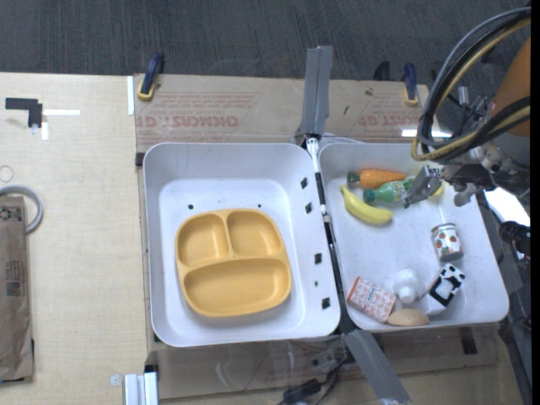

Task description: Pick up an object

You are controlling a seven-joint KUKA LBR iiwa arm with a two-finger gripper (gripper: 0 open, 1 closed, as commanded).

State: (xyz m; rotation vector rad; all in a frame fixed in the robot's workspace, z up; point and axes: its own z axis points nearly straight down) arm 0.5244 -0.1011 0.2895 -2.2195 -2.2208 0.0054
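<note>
Objects for picking lie in the right bin: a banana, a carrot, a green bottle, a small can and a pink packet. Over the bottle's right end hangs the hand, though I cannot tell whether it is clenched or released. A yellow divided plate sits in the left bin.

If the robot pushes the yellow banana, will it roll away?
Probably not far. The banana is curved and lies flat in the right bin, so it would likely slide or spin. Its smooth, shiny skin suggests a plastic toy, likely light and slippery.
</note>
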